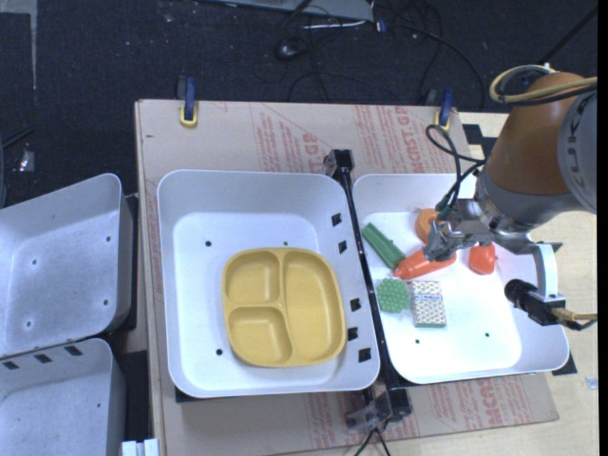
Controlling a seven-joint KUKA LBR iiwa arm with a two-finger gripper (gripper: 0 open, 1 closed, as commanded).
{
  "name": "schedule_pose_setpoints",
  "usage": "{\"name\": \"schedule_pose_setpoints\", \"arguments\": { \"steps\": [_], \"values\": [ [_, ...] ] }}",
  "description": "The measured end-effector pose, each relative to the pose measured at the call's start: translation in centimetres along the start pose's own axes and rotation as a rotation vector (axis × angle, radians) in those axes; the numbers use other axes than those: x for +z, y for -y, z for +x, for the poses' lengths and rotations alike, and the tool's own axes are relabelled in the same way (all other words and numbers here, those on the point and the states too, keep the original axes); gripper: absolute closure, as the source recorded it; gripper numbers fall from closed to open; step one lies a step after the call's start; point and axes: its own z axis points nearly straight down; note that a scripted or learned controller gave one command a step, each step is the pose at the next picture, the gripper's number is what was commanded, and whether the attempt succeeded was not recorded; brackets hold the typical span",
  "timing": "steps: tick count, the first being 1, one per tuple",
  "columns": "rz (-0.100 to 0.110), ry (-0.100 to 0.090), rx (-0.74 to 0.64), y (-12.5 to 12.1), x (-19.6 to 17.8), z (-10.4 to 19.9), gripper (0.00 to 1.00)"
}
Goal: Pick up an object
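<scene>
The grey two-finger gripper (441,244) sits low in the right white bin (494,350), directly over the orange carrot-shaped toy (414,265) — whether it grips anything cannot be told. A green block (383,243), green sponge (393,295) and patterned card box (428,304) lie nearby; the yellow divided plastic plate (283,305) occupies the left bin (190,255).

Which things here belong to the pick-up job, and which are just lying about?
Job:
tool
long orange carrot-shaped piece
green block
green dotted pad
small patterned box
right white bin

Lying about:
yellow three-compartment plastic plate
left white bin
</scene>
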Motion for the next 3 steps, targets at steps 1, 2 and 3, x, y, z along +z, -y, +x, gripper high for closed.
{"name": "schedule_pose_setpoints", "arguments": {
  "steps": [1, 2, 3],
  "values": [
    [-0.002, 0.0, -0.001, -2.3, -1.5, 5.3, 1.0],
    [0.0, 0.0, 0.0, -3.5, -1.5, 9.7, 1.0],
    [-0.002, -0.001, 0.0, -5.6, -2.9, 15.0, 1.0]
  ]
}}
